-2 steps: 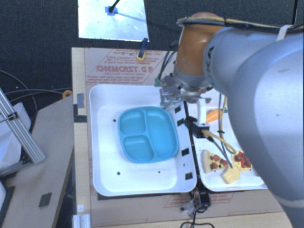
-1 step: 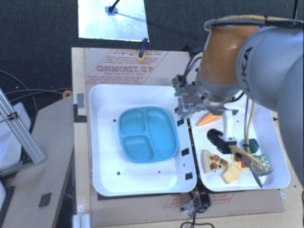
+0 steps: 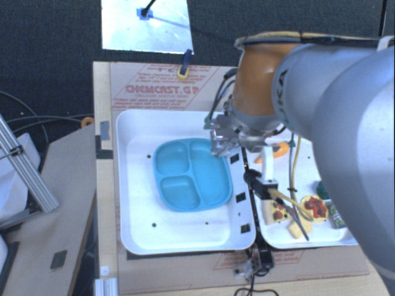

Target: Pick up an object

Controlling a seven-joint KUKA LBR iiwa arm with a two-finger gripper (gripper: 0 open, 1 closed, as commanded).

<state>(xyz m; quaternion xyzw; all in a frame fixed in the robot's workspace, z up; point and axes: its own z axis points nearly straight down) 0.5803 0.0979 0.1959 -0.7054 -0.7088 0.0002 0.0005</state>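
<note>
Grey arm with its orange band (image 3: 262, 73) reaches in from the right and hangs low over the divide between the two shallow white bins, its wrist covering much of the right bin's near corner. The gripper (image 3: 221, 142) sits at the upper right edge of a light blue plastic tray with three compartments (image 3: 191, 174), which lies flat in the left white bin (image 3: 139, 227), roughly central and angled a little. Whether the gripper is released, clenched or grasping anything cannot be told from this slant, since the wrist body hides its working end; nothing can be seen held. The right white bin (image 3: 308, 239) holds a cluster of small things near its front: a pale yellow piece with red spots (image 3: 279, 211), a red and yellow lump (image 3: 316, 207), an orange piece (image 3: 279, 150) further back, all partly masked by the arm and its cables. The blue tray seems the likely target, being the thing nearest the tool. To take it well, the grasp probably ought to go on the raised rim at that upper right edge, one finger inside the compartment and one outside, because the flat floor offers nothing to pinch. A shallow bite may slip off smooth plastic, and the tray is broad, so a lift from one edge will likely tilt it; a slow, straight rise clear of the bin wall would suit.
</note>
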